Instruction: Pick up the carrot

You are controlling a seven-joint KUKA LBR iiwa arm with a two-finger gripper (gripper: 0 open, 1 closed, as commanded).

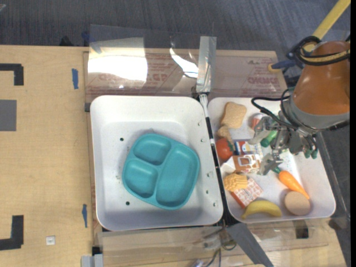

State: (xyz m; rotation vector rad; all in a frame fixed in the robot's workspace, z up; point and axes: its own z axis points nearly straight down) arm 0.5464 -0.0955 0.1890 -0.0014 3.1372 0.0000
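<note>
Right bin (328, 196): carrot (293, 183) near wall

a robotics lab: plywood table (39, 149) marked with black tape, two white bins (105, 166), clear taped barrier (167, 71), grey carpet.

A pale wooden worktop (39, 149) stretches far to the pincer's left, marked with black tape corners (14, 74) and blue tape strips (74, 78). Dark grey carpeted floor (167, 7) lies beyond, glare on clear plastic sheeting (119, 65).
</note>
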